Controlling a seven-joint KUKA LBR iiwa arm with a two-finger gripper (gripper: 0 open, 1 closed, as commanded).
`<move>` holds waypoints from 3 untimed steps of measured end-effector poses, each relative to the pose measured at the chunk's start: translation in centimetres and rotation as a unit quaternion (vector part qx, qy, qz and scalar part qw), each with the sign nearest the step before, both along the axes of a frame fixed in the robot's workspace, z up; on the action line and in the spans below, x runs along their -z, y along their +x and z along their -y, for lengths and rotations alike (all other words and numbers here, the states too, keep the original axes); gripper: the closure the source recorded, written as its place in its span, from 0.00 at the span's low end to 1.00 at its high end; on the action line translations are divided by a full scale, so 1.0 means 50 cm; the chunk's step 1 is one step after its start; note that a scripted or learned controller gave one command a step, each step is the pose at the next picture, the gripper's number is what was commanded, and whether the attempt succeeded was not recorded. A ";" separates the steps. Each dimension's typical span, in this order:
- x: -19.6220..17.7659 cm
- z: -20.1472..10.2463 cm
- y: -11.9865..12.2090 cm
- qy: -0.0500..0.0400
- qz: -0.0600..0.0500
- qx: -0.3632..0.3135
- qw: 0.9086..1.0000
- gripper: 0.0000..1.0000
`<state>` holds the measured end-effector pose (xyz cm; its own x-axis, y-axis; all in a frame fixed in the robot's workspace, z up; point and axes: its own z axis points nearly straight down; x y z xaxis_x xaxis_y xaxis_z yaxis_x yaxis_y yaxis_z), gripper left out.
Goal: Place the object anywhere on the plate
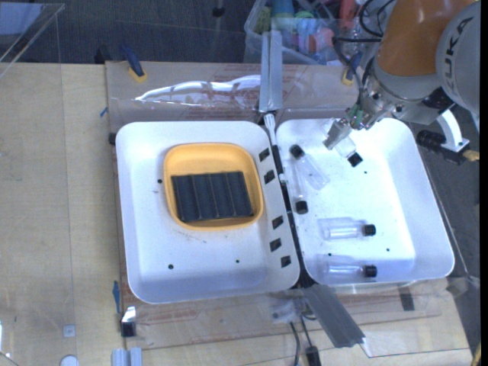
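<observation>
Clear vials (347, 229) in right bin (396, 166), yellow plate (212, 158)

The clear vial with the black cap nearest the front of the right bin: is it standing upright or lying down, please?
Lying down. The vial rests on its side on the right bin floor, its black cap pointing toward the view's right.

Bright, even overhead light washes out the 2 white bins (381, 242); glare streaks the clear sheet (206, 91) behind them; shadows are soft, focus slightly grainy.

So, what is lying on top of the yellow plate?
A dark ribbed rack lies on the yellow plate. It covers the plate's middle, so what is beneath cannot be seen.
</observation>
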<state>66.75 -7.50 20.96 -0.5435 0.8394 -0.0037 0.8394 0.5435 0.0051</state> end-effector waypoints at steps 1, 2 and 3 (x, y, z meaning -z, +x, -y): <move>0.000 0.001 0.000 0.000 0.000 0.000 1.000 0.00; 0.029 0.109 0.000 -0.001 0.000 -0.120 0.993 0.00; -0.352 0.167 -0.019 -0.002 0.000 -0.199 0.980 0.00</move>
